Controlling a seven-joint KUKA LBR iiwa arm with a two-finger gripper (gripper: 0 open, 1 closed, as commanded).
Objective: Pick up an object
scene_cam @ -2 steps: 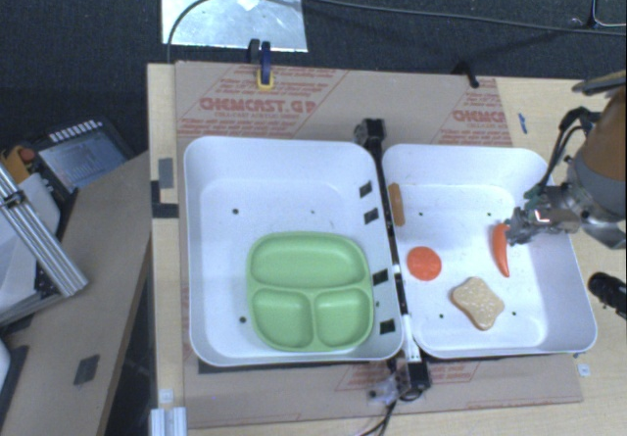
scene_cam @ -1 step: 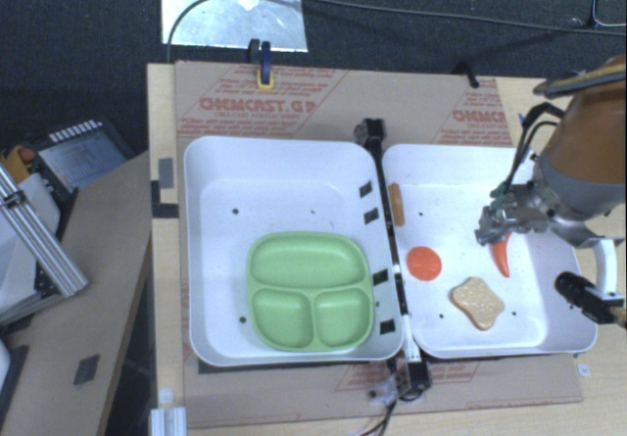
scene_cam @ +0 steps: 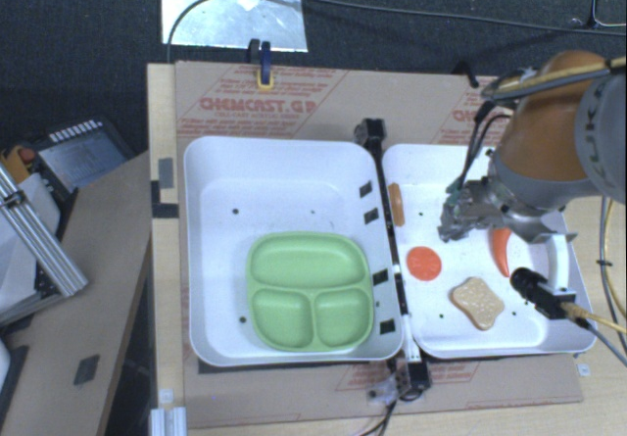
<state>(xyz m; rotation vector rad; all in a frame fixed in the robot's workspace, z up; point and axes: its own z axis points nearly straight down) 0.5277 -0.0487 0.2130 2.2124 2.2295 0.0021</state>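
Gripper (scene_cam: 453, 220) low in right bin (scene_cam: 431, 341), above red disc (scene_cam: 423, 264); can't tell its state, nothing visibly held. Pick candidates all loose on the floor nr it: disc, toast (scene_cam: 477, 302), orange stick (scene_cam: 396, 204). Left bin (scene_cam: 211, 228) has green tray (scene_cam: 310, 290), prob a drop spot.

Grey arm (scene_cam: 598, 145) with rounded joints, a wide orange band (scene_cam: 545, 135) above the wrist, thin dark cables along its side, a small grey metal hand (scene_cam: 458, 218) at the end
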